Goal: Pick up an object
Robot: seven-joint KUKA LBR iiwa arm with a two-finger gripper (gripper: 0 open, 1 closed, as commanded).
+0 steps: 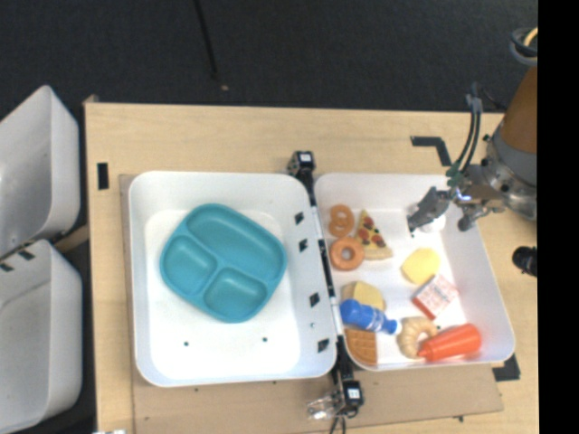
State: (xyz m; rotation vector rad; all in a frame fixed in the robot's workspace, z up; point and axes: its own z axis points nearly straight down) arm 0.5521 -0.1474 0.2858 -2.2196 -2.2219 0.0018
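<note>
The right bin holds several toy foods. Among them are two orange donuts, a pizza slice, a yellow lump, a red-and-white box, an orange carrot, a blue bottle and a waffle. My gripper hangs over the far right part of this bin, just beyond the yellow lump. Its fingers stand apart and nothing sits between them.
A teal divided plate lies in the left bin. A ridge with black clips separates the two bins. The arm comes in from the right. White shapes stand beyond the bench's left edge.
</note>
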